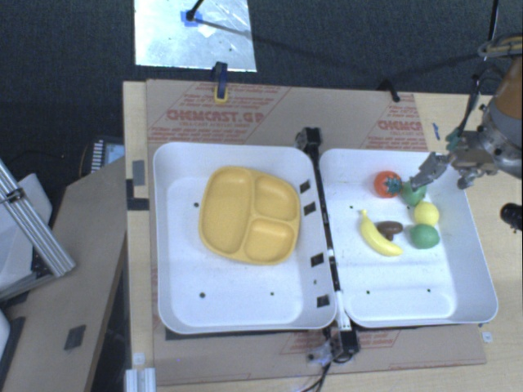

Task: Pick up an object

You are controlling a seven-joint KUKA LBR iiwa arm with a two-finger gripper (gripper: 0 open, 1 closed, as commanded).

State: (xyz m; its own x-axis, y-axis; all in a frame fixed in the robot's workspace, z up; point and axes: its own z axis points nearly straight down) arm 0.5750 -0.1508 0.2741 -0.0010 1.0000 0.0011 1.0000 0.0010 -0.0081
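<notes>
Claw (pixel 426 175): reached in from the right, over the right bin's far right part; whether open or closed could not be told.
Tomato (pixel 386 184): lay just left of the claw tip, with a small green piece (pixel 411 193) between them, right at the tip.
Lemon (pixel 426 213): sat just below the claw.
Lime (pixel 423 236): touched the lemon's near side.
Banana (pixel 379 235): lay left of the lime, a brown piece (pixel 390 229) resting against it.
Right bin (pixel 409 300): white, shallow.
Left bin (pixel 176 243): held a yellow tray (pixel 248 215) with three compartments.
Tabletop (pixel 270 109): cardboard sheet with red print under both bins.
Room: dark carpet (pixel 65 55) beyond, with a shiny sheet (pixel 194 23) lying on it.
</notes>
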